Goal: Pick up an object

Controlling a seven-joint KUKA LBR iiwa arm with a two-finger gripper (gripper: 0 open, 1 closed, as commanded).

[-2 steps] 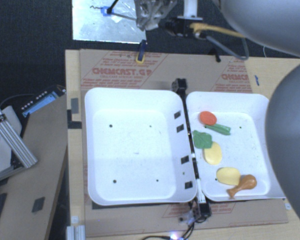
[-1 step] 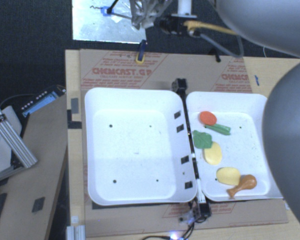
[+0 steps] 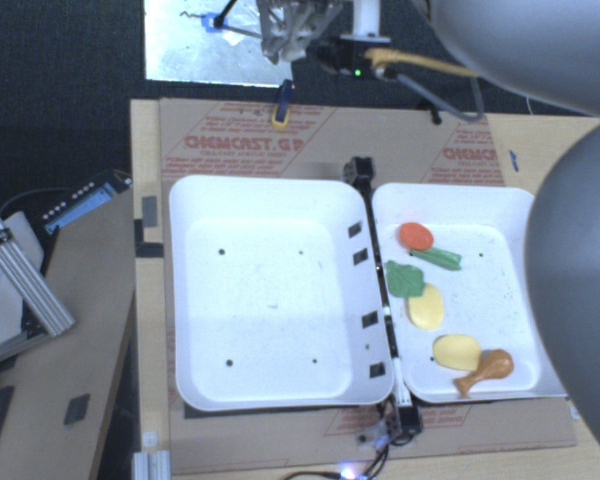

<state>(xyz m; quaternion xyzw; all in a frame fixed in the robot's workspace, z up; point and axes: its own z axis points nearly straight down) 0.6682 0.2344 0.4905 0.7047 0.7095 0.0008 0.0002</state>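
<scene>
The gripper is seen raised at the top of the frame, past the far edge of the bench, and nothing is seen held beneath it; whether it is open cannot be told. The pick is judged not yet begun: the orange piece, green strip, green leaf, two yellow pieces and drumstick are all left in the right bin, well below and to the right of the gripper. "CHEMCAST GP" is read on the board just below it.
</scene>
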